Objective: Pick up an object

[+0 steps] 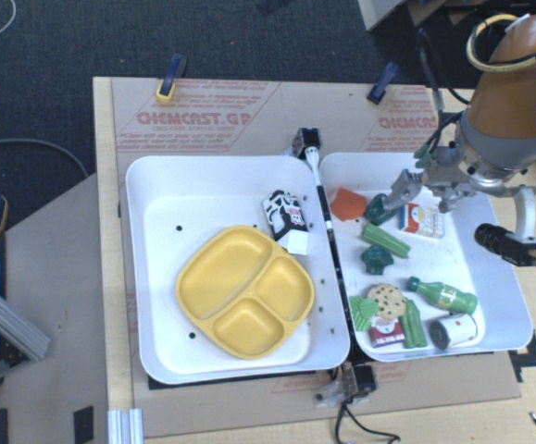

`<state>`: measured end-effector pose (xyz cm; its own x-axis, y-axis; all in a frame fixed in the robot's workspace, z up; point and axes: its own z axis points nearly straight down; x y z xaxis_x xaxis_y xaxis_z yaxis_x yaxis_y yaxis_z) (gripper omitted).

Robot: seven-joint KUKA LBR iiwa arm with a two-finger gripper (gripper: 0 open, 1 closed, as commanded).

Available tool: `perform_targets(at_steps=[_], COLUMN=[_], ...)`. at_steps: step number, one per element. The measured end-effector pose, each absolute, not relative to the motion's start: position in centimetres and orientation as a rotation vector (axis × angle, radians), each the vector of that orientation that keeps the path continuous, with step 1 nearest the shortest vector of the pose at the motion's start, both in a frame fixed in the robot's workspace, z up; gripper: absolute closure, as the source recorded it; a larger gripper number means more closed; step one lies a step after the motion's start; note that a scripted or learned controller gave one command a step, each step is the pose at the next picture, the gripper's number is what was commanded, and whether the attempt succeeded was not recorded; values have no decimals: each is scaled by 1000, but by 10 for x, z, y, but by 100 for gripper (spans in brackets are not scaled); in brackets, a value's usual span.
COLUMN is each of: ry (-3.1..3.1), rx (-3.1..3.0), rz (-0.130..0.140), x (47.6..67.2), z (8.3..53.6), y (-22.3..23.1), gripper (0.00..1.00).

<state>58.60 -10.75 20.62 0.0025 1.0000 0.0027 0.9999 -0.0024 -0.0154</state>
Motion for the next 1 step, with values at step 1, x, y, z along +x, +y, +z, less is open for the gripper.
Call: perform_targets(at_steps=[1], ry=[-2220], rx=[-2220], rz=[1], x=[589], z=[213], y=[-108], gripper=[0])
